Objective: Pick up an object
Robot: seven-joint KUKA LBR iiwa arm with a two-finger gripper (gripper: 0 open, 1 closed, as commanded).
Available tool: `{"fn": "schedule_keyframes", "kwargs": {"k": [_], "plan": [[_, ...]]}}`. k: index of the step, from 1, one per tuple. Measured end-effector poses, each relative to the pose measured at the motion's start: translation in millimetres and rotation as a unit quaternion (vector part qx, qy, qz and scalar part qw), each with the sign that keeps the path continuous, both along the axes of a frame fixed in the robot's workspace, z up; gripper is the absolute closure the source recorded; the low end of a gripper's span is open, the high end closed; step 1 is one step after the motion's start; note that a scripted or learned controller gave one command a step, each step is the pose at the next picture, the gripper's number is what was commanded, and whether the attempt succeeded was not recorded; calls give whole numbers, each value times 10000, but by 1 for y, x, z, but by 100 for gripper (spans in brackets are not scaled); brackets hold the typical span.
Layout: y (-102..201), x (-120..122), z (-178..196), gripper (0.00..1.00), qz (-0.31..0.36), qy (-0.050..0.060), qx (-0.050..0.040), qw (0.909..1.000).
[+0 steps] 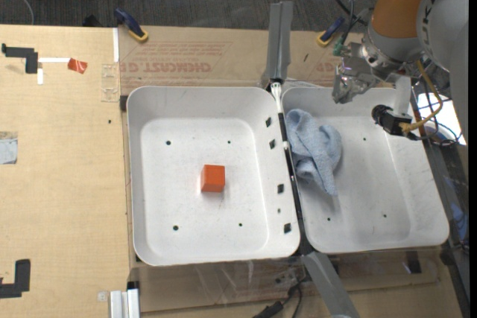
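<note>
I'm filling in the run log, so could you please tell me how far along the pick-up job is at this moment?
Nothing looks done yet. The orange cube sits alone on the floor of the left bin, and the blue cloth lies crumpled at the left side of the right bin. In hand: the gripper hangs over the right bin's far edge, apart from both. Left: descending, closing on one and lifting it.

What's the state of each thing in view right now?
Block: flat on the left bin floor, near the middle, untouched.
Cloth: crumpled, in the right bin against the wall it shares with the left bin.
Tool: above the right bin's far edge, apart from cloth and block, holding nothing.
Left bin: holds the block.
Right bin: holds the cloth.
</note>
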State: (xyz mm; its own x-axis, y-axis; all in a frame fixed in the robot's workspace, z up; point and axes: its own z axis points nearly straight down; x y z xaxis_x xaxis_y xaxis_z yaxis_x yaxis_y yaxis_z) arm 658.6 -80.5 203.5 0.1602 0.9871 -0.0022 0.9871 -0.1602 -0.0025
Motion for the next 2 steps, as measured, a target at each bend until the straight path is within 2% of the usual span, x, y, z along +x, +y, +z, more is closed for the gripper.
{"fn": "schedule_keyframes", "kwargs": {"k": [1, 2], "plan": [[-12, 0, -2, 100, 377, -4, 1, 9993], [-18, 0, -3, 100, 445, -8, 0, 9990]]}}
